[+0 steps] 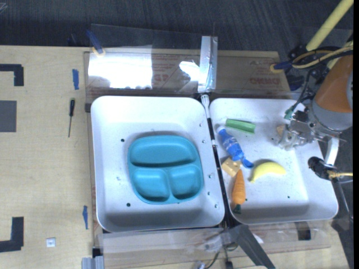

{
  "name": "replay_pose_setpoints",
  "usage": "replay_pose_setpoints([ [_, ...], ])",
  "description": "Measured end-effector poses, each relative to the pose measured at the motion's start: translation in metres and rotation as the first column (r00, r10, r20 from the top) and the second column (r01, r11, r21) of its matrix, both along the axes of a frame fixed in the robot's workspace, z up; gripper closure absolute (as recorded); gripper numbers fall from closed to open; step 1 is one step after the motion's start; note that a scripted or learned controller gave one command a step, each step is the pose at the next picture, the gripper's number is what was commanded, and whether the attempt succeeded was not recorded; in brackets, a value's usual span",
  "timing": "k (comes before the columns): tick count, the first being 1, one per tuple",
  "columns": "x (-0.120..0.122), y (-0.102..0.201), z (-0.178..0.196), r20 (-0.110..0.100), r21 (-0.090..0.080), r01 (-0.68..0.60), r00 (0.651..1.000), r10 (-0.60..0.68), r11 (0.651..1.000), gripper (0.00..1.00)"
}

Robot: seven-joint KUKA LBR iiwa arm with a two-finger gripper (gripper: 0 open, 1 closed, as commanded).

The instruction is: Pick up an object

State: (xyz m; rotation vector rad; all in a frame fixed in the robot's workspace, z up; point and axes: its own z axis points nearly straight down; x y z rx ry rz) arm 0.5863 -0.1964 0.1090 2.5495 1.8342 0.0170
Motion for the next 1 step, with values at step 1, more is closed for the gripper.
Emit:
replay_pose_setpoints([
  [1, -0.0003, 0.0000, -0.0006, -0.001, 0.000, 0.000, 1.000, 0.000, 1.000, 0.00],
])
